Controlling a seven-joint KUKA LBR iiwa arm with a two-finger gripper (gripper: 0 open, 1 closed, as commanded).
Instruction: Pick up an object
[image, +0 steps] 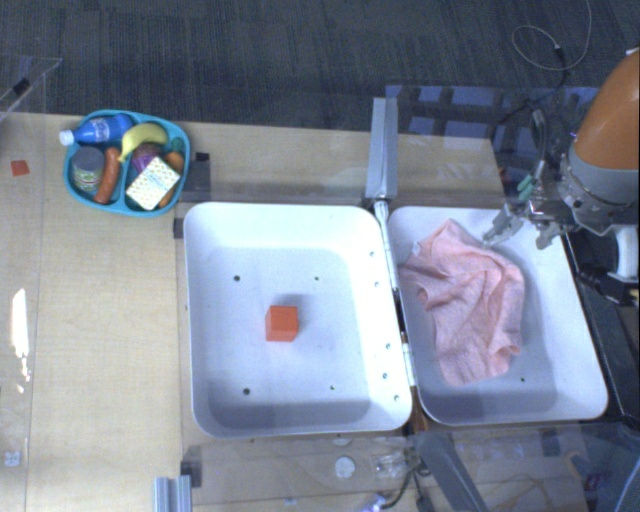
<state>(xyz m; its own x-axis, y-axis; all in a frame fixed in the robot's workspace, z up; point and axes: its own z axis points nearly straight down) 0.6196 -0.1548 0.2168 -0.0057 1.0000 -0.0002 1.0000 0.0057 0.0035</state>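
Left bin (210, 300): cube (282, 323) sits alone near centre, well apart from the arm. Right bin (570, 390): cloth (470, 305) lies crumpled. Hand (520, 226) hovers at the cloth's top-right edge, fingers spread, holding nothing. Risk: it closes on a thin fold, cloth slips out or drags over the rim.
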